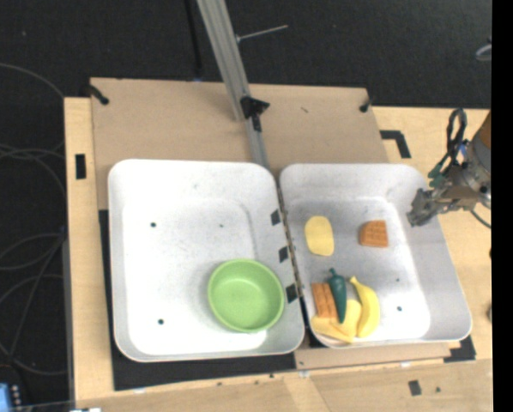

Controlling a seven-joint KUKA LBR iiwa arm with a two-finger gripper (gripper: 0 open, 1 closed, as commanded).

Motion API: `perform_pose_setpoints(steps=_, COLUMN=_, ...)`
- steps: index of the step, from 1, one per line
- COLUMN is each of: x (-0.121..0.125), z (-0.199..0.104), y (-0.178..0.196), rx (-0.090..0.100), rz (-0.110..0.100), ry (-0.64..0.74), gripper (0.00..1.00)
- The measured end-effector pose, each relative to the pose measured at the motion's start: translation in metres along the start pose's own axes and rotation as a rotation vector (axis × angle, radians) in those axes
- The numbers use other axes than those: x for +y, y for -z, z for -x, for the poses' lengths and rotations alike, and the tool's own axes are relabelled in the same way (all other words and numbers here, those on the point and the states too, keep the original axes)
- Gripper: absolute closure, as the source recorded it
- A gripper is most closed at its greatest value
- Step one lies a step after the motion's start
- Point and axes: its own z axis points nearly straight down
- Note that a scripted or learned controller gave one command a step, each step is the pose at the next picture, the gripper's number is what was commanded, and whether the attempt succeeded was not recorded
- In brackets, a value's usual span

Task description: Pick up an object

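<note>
Far to the left of the pincer, in the left bin, a green bowl stands upright near the bin's front right corner, close to the wall that it shares with the right bin. Closer to the pincer, in the right bin, lies a pale yellow oval piece, and just beside it on the pincer's side, but apart from it, an orange square piece. Below these two, at the front edge of the same bin, is a small heap: an orange ridged piece, a dark green piece and a yellow banana, all touching each other. The pincer is over the right rim of the right bin, at the table's right side. Its fingers hold nothing; if they are apart or together, I cannot tell.
</note>
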Motion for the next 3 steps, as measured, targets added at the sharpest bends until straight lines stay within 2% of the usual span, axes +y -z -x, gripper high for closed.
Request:
perform_pose_setpoints(steps=1, x=0.022, z=-0.045, y=-0.004, rx=0.002, rz=-0.005, ry=0.002, gripper=1.00)
perform_pose_setpoints(steps=3, x=0.039, z=-0.157, y=-0.024, rx=0.002, rz=-0.008, ry=0.002, gripper=1.00)
